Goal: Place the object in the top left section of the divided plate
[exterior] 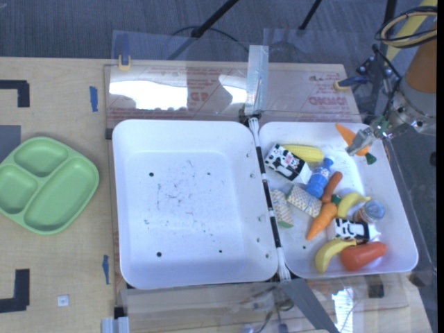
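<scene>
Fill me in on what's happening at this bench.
The gripper is over the far right corner of the right bin, at a small orange carrot lying there. That bin holds a heap of toy food: bananas, carrots, a red tomato-like piece, a blue bottle and cow-patterned blocks. The green divided plate sits on the bench to the left of the left bin, with nothing in its sections yet.

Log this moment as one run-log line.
gripper: over right bin top corner, by small carrot | grasp: cannot tell | divided plate: left of bins, nothing in it | placement: not done
</scene>
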